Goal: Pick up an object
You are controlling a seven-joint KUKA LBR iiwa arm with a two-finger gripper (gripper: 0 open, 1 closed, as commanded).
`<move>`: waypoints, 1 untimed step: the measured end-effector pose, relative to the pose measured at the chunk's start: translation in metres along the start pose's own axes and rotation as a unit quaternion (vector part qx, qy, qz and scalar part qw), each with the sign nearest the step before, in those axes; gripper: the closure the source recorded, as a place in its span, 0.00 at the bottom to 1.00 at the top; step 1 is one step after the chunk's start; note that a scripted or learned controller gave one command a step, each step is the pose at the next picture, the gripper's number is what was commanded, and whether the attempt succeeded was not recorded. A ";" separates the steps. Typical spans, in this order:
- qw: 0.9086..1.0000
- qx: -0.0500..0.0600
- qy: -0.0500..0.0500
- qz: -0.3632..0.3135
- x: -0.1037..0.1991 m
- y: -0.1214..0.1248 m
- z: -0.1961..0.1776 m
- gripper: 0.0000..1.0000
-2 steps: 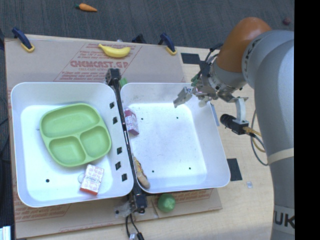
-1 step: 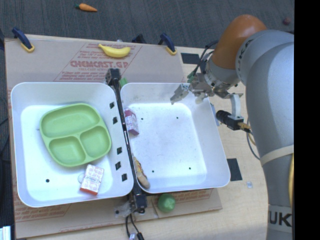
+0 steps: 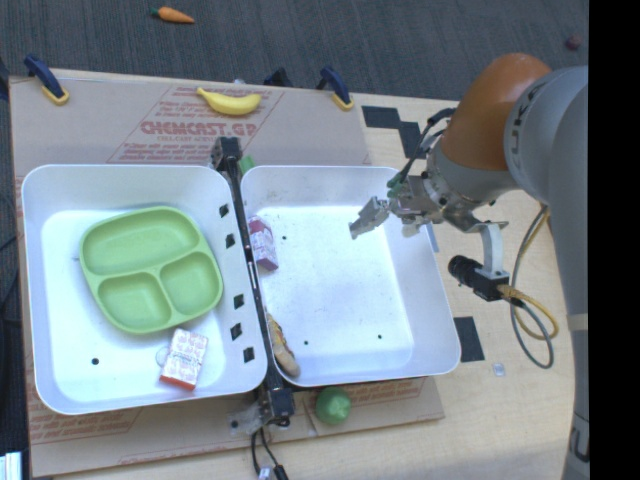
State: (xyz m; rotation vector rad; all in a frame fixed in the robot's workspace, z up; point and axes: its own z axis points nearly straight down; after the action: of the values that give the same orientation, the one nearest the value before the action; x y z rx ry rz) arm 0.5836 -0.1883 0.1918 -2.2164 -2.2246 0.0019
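My gripper (image 3: 392, 223) hangs over the upper right part of the right bin (image 3: 430, 313), fingers spread apart and nothing between them. In that bin a small red and white packet (image 3: 262, 243) lies against the left wall. A tan lumpy object (image 3: 281, 351) rests in the bin's front left corner. Both lie well to the left of the gripper. The left bin (image 3: 40, 268) holds a green divided plate (image 3: 150, 268) and a red and white box (image 3: 184, 358) near its front.
A yellow banana (image 3: 229, 99) lies on the cardboard behind the bins. A green ball (image 3: 334, 405) sits in front of the right bin. An orange carrot (image 3: 176, 14) is on the floor far behind. Blue clamps (image 3: 46, 78) hold the cardboard's back edge.
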 end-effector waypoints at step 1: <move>1.000 0.000 -0.001 -0.001 -0.023 0.005 0.020 0.00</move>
State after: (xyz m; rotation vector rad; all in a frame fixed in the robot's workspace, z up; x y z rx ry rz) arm 0.5891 -0.2110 0.1714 -2.2158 -2.2267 0.0039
